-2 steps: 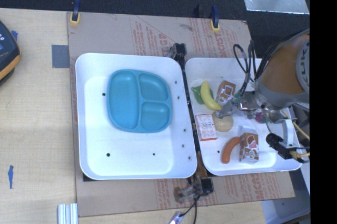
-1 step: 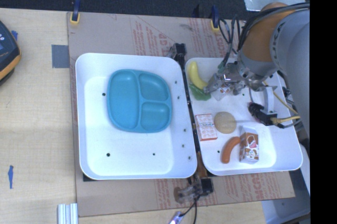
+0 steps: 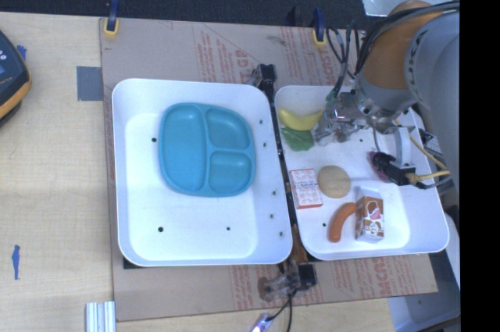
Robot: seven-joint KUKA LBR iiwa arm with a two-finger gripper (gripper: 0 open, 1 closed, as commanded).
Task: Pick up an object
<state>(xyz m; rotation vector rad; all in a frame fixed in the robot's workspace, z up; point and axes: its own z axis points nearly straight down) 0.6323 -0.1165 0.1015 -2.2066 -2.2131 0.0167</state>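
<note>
White plastic takes up most of the bench: two shallow bins side by side, and from where I stand nothing has been lifted out of either one yet. The left bin (image 3: 137, 237) holds just a blue divided plate (image 3: 207, 148), lying flat in its upper half. The right bin (image 3: 426, 240) holds all the small things the arm could choose from.

The grey arm (image 3: 426, 49) comes in from the right, its orange band (image 3: 391, 65) showing above the wrist, and bends down over the far end of the right bin. Its gripper (image 3: 337, 127) sits low there, just beside the yellow banana (image 3: 299, 118) and the green piece (image 3: 298, 138) next to it, both tucked in the bin's far left corner. Whether the gripper is wide or narrow I cannot tell; the metal parts blur together, and I see nothing caught in it.

Every object seems to rest on the bin floor, so I judge the pick as not done, with the approach under way and the closing and lifting left. The banana or the green piece looks the likely target.

Further toward me lie a round tan biscuit (image 3: 334, 181), a red-and-white packet (image 3: 305, 188) against the left wall, a brown carton (image 3: 369, 218), and an orange sausage (image 3: 341, 221) just beside it.
</note>
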